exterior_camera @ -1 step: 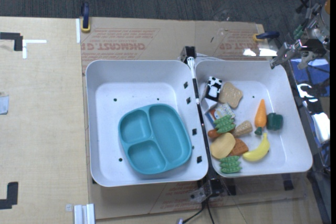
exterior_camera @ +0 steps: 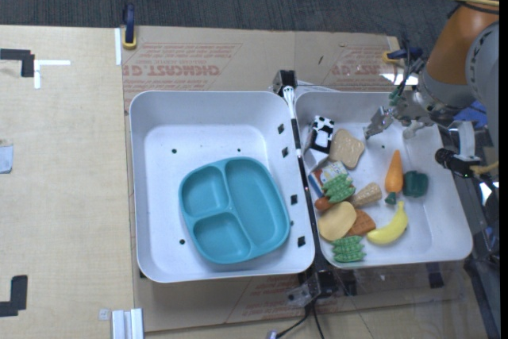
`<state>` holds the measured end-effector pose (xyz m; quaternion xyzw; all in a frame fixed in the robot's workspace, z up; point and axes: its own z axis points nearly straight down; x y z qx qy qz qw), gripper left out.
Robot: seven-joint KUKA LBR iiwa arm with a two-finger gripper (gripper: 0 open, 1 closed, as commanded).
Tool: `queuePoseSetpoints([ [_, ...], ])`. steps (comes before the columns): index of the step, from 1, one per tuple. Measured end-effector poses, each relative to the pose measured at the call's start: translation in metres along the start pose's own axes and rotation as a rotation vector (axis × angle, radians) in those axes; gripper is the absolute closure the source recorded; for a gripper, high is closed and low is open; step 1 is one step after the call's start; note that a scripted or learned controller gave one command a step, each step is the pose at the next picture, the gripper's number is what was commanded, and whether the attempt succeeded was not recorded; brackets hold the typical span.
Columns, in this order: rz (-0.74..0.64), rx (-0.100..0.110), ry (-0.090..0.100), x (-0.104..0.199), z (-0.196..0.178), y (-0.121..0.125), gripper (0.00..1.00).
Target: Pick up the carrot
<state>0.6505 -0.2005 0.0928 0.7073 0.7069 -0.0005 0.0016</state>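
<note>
Plainly, both bins are smooth white plastic with rounded corners, set side by side on a sheet of brown cardboard (exterior_camera: pixel 206 63) over a pale wood bench (exterior_camera: pixel 55 171). The left bin (exterior_camera: pixel 159 123) holds one thing, a glossy teal tray (exterior_camera: pixel 232 209) moulded into three compartments, tilted a little toward the lower right.

The right bin (exterior_camera: pixel 444 226) holds a heap of toy food. The carrot (exterior_camera: pixel 394 171) is a short orange cone with its tip pointing up, lying just right of the heap, with a dark green lump (exterior_camera: pixel 415 184) just beside it on the right and a curved yellow banana (exterior_camera: pixel 391 226) below. To its left lie a tan bread slice (exterior_camera: pixel 347 148), a black-and-white piece (exterior_camera: pixel 321 132), a bumpy green piece (exterior_camera: pixel 339 188), a ridged tan piece (exterior_camera: pixel 367 194) and a green pea pod (exterior_camera: pixel 348 248).

The gripper (exterior_camera: pixel 384 121) hangs over the bin's upper right part, above the carrot and apart from it. Its thin metal fingers are small and blurred against the white, so whether they are spread or together cannot be told. The arm (exterior_camera: pixel 464 52) is cut off at the right edge.
</note>
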Motion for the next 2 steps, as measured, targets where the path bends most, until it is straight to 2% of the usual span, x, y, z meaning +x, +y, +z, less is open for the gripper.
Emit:
queuePoseSetpoints([
  [1, -0.219, 0.001, 0.003, 0.0112, 0.0004, -0.0657, 0.00],
  [2, -0.215, -0.002, 0.001, 0.0099, -0.0093, -0.0646, 1.00],
])
